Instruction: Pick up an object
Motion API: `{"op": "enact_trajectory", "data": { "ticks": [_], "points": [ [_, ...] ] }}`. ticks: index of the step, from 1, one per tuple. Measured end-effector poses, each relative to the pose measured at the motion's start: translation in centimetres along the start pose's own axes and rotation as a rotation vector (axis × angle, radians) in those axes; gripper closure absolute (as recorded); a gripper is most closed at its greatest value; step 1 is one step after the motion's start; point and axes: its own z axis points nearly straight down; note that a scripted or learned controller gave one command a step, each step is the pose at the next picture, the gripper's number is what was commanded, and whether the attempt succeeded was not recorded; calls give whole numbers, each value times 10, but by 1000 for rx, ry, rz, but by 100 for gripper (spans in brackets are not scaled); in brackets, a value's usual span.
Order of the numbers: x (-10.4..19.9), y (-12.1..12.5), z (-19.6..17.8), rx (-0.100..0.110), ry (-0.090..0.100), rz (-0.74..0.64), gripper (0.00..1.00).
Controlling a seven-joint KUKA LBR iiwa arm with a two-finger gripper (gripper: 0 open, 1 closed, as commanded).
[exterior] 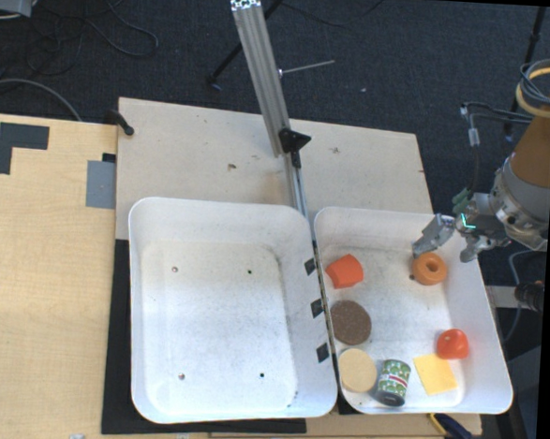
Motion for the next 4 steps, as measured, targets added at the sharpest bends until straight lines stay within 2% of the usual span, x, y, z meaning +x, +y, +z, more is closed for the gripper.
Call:
{"op": "enact_trajectory", "data": {
  "ticks": [1,3,4],
  "points": [
    [9,0,60,6,2,2,0],
    [7,3,175,4,1,3,0],
    [5,4,162,2,0,9,100]
  ]
}}
